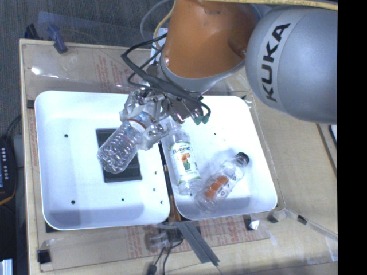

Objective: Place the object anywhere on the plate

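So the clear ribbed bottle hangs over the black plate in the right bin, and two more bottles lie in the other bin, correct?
Not quite: the camera view shows the black plate in the left bin, not the right. The clear ribbed bottle does hang over it, and two more bottles lie in the other bin.

- The tabletop (69, 62) was pale wood under a clear sheet.
- Two shallow white bins lay on it side by side, touching: the left bin (57, 153) and the right bin (252, 153).
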You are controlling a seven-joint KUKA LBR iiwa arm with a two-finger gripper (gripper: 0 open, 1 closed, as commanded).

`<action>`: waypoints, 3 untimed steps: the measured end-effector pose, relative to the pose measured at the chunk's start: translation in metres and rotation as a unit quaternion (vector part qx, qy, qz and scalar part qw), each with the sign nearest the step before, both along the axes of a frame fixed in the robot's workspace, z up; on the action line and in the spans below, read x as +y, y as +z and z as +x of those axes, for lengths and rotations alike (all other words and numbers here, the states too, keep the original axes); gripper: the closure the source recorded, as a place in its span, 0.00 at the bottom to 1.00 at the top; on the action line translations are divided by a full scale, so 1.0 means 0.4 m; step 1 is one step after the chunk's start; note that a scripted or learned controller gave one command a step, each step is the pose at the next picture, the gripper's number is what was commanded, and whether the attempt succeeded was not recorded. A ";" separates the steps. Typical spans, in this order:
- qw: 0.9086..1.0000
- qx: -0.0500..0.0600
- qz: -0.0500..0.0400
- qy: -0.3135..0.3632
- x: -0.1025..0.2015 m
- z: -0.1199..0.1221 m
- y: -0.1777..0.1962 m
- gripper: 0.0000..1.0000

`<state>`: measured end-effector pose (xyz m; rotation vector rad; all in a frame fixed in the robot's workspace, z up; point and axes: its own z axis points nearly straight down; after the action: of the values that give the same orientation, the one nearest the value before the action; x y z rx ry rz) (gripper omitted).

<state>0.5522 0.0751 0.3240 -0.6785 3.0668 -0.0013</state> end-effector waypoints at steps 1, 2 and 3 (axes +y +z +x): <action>0.999 -0.002 0.000 0.043 0.130 -0.010 0.144 1.00; 0.999 -0.001 0.000 0.035 -0.170 -0.049 0.053 1.00; 0.994 0.001 0.000 0.110 -0.074 0.044 -0.062 1.00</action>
<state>0.5699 0.0456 0.2992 -1.0127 2.9751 0.0002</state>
